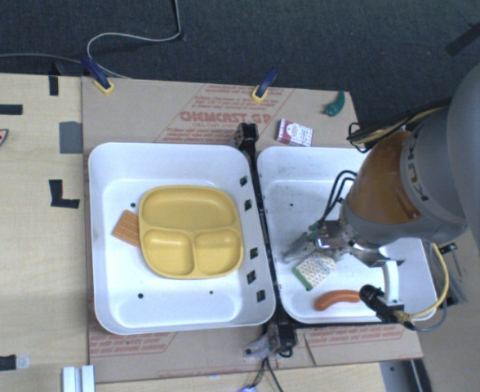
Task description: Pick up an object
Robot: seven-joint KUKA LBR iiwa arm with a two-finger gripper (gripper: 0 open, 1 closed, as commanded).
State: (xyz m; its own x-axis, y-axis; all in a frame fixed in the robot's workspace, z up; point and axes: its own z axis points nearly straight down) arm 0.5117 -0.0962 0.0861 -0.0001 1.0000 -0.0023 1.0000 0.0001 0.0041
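The claw (315, 243) is low in the right bin (293, 170), reaching in from the right under the grey arm (424, 178) with its orange band; whether it is parted or closed cannot be told from this slanted view, and nothing can be seen held in it. Just below it, touching or nearly so, lies one small green-and-white packet (314, 269) on the bin floor. Near the front wall of the same bin lies one orange sausage-shaped toy (336, 300), apart from the packet. That makes two loose things in the right bin. The left bin (109, 219) holds one yellow divided tray (193, 229) with three compartments, and one brown flat piece (126, 229) tucked partly beneath its left edge. On the cardboard-covered tabletop (142, 113) behind the bins sit one small red-and-white packet (293, 132), one teal object (335, 104), and two yellow-and-blue clamps (100, 78) at the cardboard's back edge
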